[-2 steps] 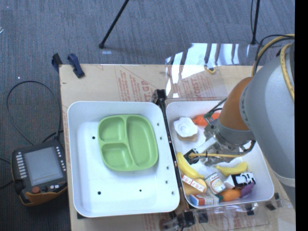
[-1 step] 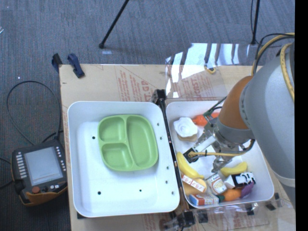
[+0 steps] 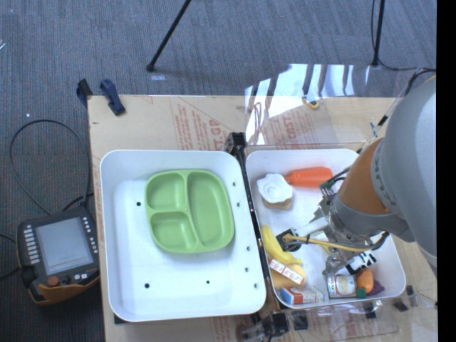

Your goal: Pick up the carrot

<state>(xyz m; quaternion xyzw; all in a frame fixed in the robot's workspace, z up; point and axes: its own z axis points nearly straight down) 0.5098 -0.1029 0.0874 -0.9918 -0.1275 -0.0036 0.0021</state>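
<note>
Orange is the colour to find: the carrot (image 3: pixel 308 177) lies on its side near the far wall of the right bin (image 3: pixel 396 258), just beside a white, shell-like item on a tan base (image 3: pixel 275 189). You are looking down at two white bins side by side on a bench. The left bin (image 3: pixel 125 262) holds a green divided plate (image 3: pixel 189 210). The right bin also holds a banana (image 3: pixel 277 251), a small carton (image 3: pixel 298 296) and a can (image 3: pixel 342 285) toward its near edge. Your arm (image 3: pixel 388 180) reaches in from the right, and the gripper (image 3: pixel 340 251) hangs over the middle of the right bin, apart from the carrot and nearer the can. Nothing orange sits under the tool, so the carrot is not yet picked. Whether the tool is apart or together, you cannot tell from here. The step in hand looks like the approach. Next, you would likely move toward the far wall, line up across the carrot and descend.
</note>
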